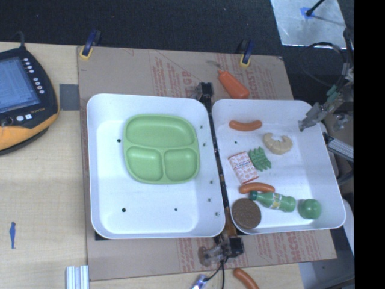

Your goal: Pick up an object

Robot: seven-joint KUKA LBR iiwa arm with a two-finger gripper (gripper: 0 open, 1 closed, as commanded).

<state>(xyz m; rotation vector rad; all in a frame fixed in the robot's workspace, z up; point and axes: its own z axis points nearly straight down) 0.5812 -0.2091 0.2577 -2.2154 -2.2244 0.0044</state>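
Objects: toy foods are seen in the right bin point(328, 161): a sausage point(245, 124), a croissant point(277, 143), a card point(243, 167), a green leaf point(260, 158), a second sausage point(256, 188), a bottle point(274, 200), a green ball point(310, 208) and a brown disc point(246, 214).
Handling: all are judged light, hard and slick plastic; the ball is likely to roll.
Hold: the upper sausage is best taken across its narrow middle.
Room: that sausage and the croissant lie apart from the rest; the lower items are crowded, with the disc against the bin's near wall.
Gripper: the gripper point(308, 122) is seen above the right bin's far right rim; whether its fingers are apart or together cannot be told.
Left bin point(99, 161): a green tray point(161, 148) is held.
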